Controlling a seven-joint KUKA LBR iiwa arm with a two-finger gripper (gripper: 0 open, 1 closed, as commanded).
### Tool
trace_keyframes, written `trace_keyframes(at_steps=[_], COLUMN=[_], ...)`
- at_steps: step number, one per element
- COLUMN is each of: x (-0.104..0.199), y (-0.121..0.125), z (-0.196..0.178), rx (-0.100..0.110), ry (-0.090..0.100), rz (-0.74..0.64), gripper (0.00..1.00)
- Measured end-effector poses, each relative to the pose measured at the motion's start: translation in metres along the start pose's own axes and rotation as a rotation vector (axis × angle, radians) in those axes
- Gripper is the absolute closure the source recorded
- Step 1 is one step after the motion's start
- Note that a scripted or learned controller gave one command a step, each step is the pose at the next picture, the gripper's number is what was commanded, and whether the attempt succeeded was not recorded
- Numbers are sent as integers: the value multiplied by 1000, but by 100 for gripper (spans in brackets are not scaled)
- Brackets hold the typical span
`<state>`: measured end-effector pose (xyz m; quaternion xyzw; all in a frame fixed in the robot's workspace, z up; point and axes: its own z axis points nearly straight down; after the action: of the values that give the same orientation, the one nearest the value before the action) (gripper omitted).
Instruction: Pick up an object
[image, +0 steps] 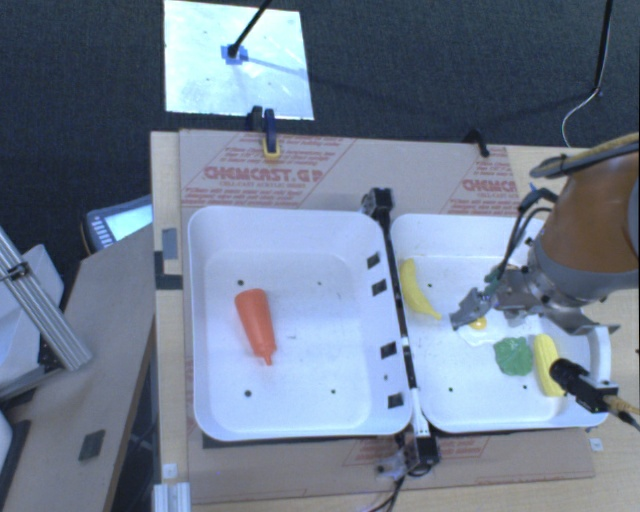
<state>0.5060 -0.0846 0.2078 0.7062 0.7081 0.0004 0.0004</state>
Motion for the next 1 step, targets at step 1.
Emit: trace_keyframes(at_steps=[1], x=[0], y=[1], z=[-11], rx=[-3], ry=[0], rz=[-2], gripper=[100])
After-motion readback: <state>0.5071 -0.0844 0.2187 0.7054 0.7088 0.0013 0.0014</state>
